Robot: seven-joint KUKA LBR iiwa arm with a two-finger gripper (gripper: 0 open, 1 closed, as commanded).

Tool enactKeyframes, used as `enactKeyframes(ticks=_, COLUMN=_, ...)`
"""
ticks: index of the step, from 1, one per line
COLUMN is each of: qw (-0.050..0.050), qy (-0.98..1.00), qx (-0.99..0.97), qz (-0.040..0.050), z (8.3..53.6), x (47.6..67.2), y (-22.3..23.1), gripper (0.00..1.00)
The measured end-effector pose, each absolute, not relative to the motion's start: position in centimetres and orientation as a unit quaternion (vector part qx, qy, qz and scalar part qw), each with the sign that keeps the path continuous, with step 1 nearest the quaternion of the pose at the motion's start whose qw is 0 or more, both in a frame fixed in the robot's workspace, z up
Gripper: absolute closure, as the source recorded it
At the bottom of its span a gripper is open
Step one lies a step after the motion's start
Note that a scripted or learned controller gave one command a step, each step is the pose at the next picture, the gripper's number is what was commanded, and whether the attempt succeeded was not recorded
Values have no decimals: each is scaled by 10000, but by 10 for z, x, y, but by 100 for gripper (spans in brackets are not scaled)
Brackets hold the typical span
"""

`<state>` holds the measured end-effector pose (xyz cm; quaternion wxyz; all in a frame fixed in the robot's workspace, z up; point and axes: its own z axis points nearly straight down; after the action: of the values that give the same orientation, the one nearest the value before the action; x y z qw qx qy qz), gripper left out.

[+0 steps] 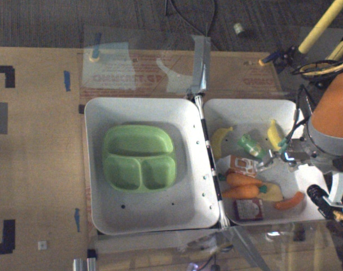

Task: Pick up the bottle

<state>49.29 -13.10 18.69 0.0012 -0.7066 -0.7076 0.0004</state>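
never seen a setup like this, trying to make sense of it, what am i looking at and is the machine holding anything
One camera looks down at a slant on a bench with two shallow white bins. The grey robot arm with an orange band reaches in from the right; its gripper hangs over the right bin. That bin holds a small green plastic bottle, yellow bananas, orange carrots and small packets. The left bin holds a green divided plate. Nothing shows held.

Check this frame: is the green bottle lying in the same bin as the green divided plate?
No. The green bottle lies in the right bin among the toy food, while the green divided plate sits in the left bin.
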Motion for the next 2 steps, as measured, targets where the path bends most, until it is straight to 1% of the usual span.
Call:
enactKeyframes(ticks=1, qw=-78, qy=-7778, qx=-6285, qz=-44, z=107, x=559, y=-155, gripper=0)
enactKeyframes(ticks=2, qw=-42, qy=-7757, qx=-6311, qz=-25, z=113, x=556, y=-158, gripper=100)
